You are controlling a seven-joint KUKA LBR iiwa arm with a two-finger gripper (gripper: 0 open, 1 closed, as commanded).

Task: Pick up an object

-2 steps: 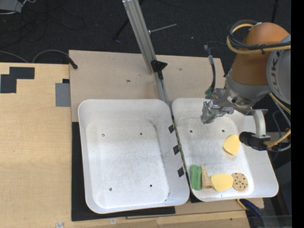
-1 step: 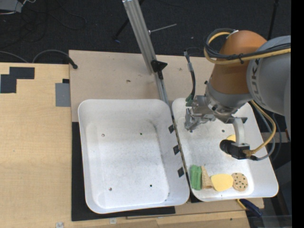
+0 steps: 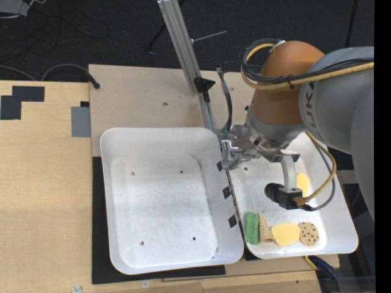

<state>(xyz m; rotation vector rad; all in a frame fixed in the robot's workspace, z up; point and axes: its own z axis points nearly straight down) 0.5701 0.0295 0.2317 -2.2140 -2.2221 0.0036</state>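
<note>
1. Closest up, my orange band (image 3: 284, 78) and grey arm (image 3: 348, 102) reach in from the right, above the right bin (image 3: 342, 240).
2. Four things lie in a row on the floor at that bin's near end. A green piece (image 3: 252, 227) sits against the wall shared with the left bin (image 3: 159, 200), and a tan cracker (image 3: 264, 227) touches it. Next come a flat yellow piece (image 3: 285, 234) and a round cookie (image 3: 308, 234) with dark chips.
3. A second yellow piece (image 3: 302, 182) lies farther back in the same bin, apart from the row and partly hidden by my own hardware.
4. My jaws hang at the far stretch of the shared wall. My wrist covers them, so I cannot tell whether they are open or closed.
5. The row of things to pick is well apart from my jaws.
6. Black clips (image 3: 227, 192) sit along the shared wall, and the left bin's white floor is speckled.
7. Both bins rest on the table (image 3: 140, 96). A slanted aluminium bar (image 3: 180, 35) runs from the far side down towards my jaws.
</note>
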